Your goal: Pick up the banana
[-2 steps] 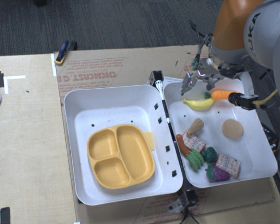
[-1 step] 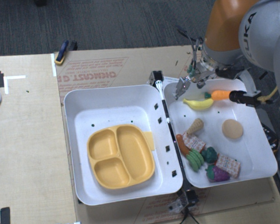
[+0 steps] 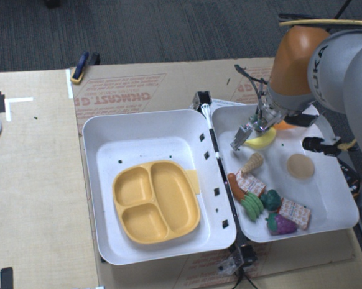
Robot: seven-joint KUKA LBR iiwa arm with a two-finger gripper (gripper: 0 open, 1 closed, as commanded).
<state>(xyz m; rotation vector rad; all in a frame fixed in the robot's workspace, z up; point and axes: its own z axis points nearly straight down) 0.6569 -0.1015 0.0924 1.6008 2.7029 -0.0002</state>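
- The banana [image 3: 263,140] lies in the right bin [image 3: 336,213], near that bin's far edge and toward its inner wall, apart from the clutter at the near edge.
- The hand [image 3: 250,133] is down at the banana's left end, its metal fingers against or just over the fruit. I cannot tell how wide they stand, nor whether the banana sits between them.
- Judging by that low, close pose, the arm is placed to attempt the grasp.
- A tan round piece [image 3: 300,165] and a cone-like toy [image 3: 253,162] lie just nearer than the banana; closing could nudge them.
- The yellow divided plate [image 3: 155,202] rests in the left bin [image 3: 136,132].
- Red print on the cardboard [image 3: 124,92] under the bins reads upside down; I cannot make out the words. The small packet [image 3: 294,213] carries print too small to read.
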